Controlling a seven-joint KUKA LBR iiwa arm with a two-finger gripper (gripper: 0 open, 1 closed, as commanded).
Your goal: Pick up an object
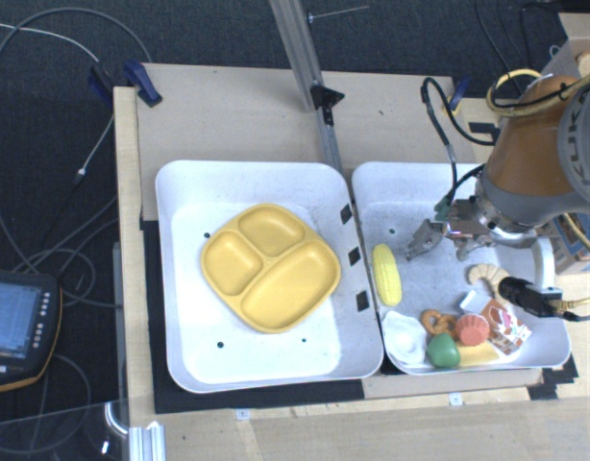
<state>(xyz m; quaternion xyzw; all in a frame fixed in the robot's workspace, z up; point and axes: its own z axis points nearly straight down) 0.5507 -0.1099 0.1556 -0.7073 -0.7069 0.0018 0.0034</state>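
We note a tan bench top (228,113) set on a dark carpeted floor (45,113), with loose grey cables (26,209) trailing over the carpet left of the bench. A handheld pendant (16,329) with a lit screen lies on the floor at the far left. A metal rail (293,27) runs down from the top edge to the seam between the two bins. The left bin (180,353) carries a yellow divided plate (269,267). In the right bin (401,185), taking the yellow corn cob (386,274) as our landmark: a white piece (403,334) lies just below it, and further right of that, along the bin's near edge, we see a cluster of a green piece (444,351), a pretzel-like piece (434,321), a red round piece (473,330) and a croissant-like piece (484,274). Items in this cluster overlap and we cannot separate them reliably. The gripper (431,238) hangs right of the corn cob, apart from it, fingers spread with nothing between them. The arm (535,161) is cut off at the right edge and hides part of the right bin's far corner.
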